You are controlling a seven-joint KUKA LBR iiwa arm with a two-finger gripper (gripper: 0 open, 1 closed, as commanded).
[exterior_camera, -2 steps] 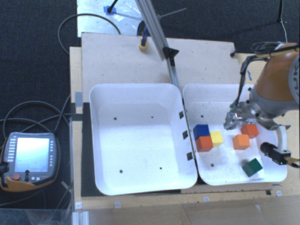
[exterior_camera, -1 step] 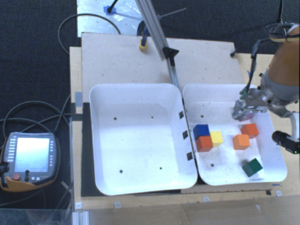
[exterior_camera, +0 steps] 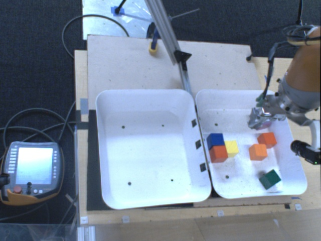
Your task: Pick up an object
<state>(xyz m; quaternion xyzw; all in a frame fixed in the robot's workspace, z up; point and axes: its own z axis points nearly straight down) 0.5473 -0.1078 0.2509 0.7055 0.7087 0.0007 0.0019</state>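
So the nearest candidate looks like the orange-red block (exterior_camera: 267, 139) in the right bin (exterior_camera: 300, 185), sitting just beside a plain orange block (exterior_camera: 258, 151). My guess: small wooden cube, light, rigid, flat faces with decent friction, so pinching two opposite sides should work fine, nothing fragile. There's also a tight cluster of blue block (exterior_camera: 215, 140), red block (exterior_camera: 218, 153) and yellow block (exterior_camera: 231, 147) touching each other, trickier to get fingers around. A green block (exterior_camera: 271, 178) sits tilted near the front corner, apart from the rest. The gripper (exterior_camera: 261, 118) hangs just behind the orange-red block, arm coming in from the right, orange band up top. Can't tell how wide the pincer is, too blurry
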